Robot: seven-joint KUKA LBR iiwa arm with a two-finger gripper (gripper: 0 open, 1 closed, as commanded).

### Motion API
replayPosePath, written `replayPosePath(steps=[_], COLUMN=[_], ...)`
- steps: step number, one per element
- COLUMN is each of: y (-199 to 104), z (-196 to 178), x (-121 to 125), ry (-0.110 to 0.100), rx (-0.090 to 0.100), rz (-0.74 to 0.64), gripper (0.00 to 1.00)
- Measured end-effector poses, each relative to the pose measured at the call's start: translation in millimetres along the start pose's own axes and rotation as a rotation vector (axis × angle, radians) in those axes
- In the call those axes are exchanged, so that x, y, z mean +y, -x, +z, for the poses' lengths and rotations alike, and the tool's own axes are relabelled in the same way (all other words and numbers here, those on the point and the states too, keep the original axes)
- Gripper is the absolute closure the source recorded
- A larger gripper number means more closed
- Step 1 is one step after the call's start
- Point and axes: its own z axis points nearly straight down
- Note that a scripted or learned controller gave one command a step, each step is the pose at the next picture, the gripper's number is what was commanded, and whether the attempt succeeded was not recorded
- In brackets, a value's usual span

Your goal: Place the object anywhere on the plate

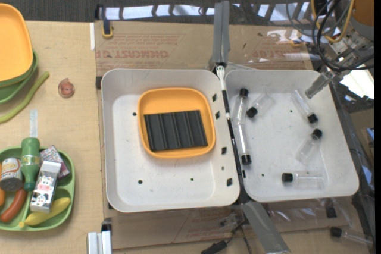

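Note:
An orange plate (177,94) lies in the left bin (122,151), towards its back. A dark grey ridged rectangular object (176,130) rests flat on the plate, covering most of its middle. My gripper (317,86) hangs over the back right corner of the right bin (274,140), far to the right of the plate. I see nothing held in it. The arm comes in from the upper right with a bundle of cables.
Several clear vials with black caps lie scattered in the right bin, such as one (250,105) at the back and one (302,177) at the front. On the bench to the left stand a green tray of toy food (65,202) and stacked orange and green plates (12,50).

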Motion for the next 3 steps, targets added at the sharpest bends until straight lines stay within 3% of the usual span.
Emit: replayPosePath(steps=[1,2,3], y=[-4,-2,-19], z=[38,39,-137], x=[2,0,8], ry=[0.001,0.000,-0.002], rx=[0.000,0.003,0.002], rz=[-0.231,-0.652,-0.931], gripper=[0.00,0.00,0.00])
